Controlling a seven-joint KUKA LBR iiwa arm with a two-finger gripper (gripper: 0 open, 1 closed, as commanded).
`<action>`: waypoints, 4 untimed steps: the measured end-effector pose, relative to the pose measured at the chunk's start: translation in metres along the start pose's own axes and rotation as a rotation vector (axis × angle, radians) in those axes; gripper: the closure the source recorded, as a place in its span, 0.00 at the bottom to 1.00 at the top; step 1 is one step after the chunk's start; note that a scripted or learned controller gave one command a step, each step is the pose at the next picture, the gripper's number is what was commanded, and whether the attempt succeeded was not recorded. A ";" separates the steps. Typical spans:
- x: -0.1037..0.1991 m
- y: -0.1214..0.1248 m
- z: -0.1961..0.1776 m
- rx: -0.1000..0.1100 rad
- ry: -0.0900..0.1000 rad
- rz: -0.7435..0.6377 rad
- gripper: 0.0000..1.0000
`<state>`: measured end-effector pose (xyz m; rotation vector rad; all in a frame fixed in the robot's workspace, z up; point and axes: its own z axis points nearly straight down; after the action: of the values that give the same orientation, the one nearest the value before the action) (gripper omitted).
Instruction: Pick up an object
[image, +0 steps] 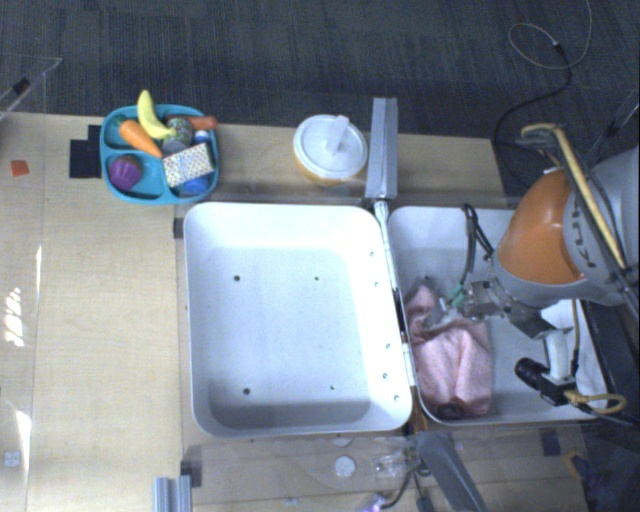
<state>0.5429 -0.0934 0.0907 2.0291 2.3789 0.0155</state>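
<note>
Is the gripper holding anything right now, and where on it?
Cannot be told. The gripper sits at the upper end of the crumpled pink cloth in the right white bin; no grasp shows.

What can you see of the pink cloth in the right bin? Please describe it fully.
The pink cloth looks like soft, crumpled fabric, bunched into a long heap with folds. It lies in the right bin, along its left wall, reaching toward the near edge. A darker patch shows at its near end. The end effector is at its far end; whether it grips the cloth is unclear.
</note>
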 end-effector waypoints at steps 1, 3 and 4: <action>-0.008 0.035 0.002 0.004 0.000 0.055 0.00; -0.005 0.019 -0.015 0.014 0.005 -0.150 0.00; -0.006 0.066 0.002 0.006 0.001 0.064 0.00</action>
<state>0.6088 -0.0892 0.0894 2.1075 2.3164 0.0108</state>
